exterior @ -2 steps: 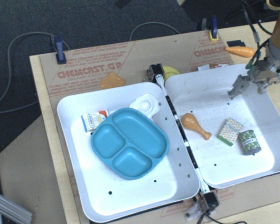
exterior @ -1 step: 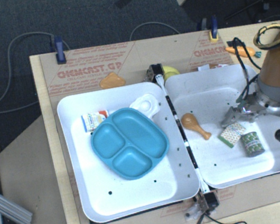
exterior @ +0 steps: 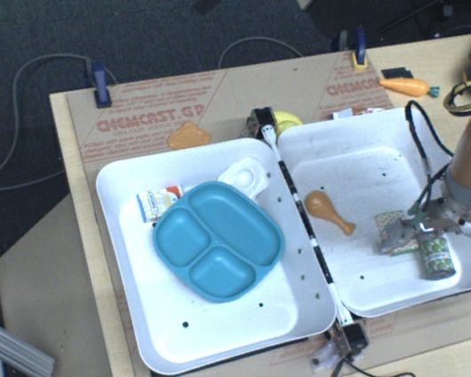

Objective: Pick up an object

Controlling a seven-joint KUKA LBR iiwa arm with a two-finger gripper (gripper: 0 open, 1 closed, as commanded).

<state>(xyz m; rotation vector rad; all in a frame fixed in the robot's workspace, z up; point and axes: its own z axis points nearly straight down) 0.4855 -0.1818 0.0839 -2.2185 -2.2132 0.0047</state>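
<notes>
Grey claw (exterior: 406, 232) hangs low in the right bin (exterior: 348, 138); its state can't be told. Just right, a green can (exterior: 435, 255) lies with its long axis up-down. Left, the wooden drumstick (exterior: 327, 212) points down-right.

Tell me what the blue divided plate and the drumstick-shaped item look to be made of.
The blue divided plate looks like moulded plastic with a matte finish: one uniform colour, rounded compartment walls, little glare. The drumstick-shaped item in the right bin looks like a plastic or rubber toy, going by its smooth, even tan surface; which of the two is unclear.
</notes>
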